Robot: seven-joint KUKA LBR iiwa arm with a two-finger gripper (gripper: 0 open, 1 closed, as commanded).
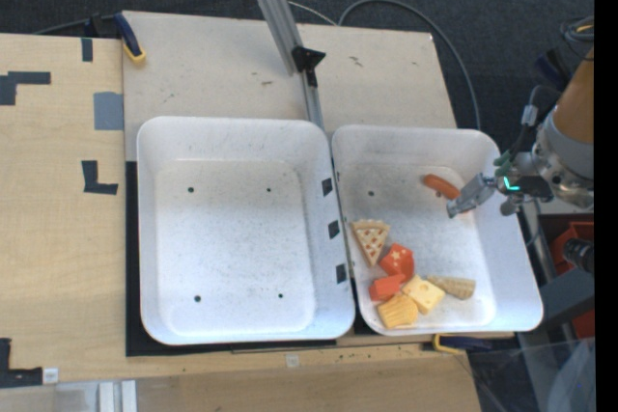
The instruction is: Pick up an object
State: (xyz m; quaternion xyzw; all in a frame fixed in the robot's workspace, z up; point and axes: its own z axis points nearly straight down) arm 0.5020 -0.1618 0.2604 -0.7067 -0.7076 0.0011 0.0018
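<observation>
Camera view: on the worktop [212,82], the right bin [502,299] holds a waffle wedge [371,237], cheese [409,301], and an orange sausage [440,184] just beside the tool [468,199], whose opening I cannot tell.

A: What is cut off or hard to read here?

B: The arm [579,125] runs off the right edge, so just its wrist end shows. The end effector [470,196] is small and blurred; I cannot tell how it stands, or whether it touches the orange sausage [440,184] beside it.

A: And the food pile?

B: The red piece [397,260] overlaps the waffle wedge [370,238], and the yellow cheese blocks [409,302] hide part of the orange lump [385,288].

A: Anything else?

B: The metal pole [274,0] leaves the top edge, and the surface [48,159] is cut at the left.
</observation>
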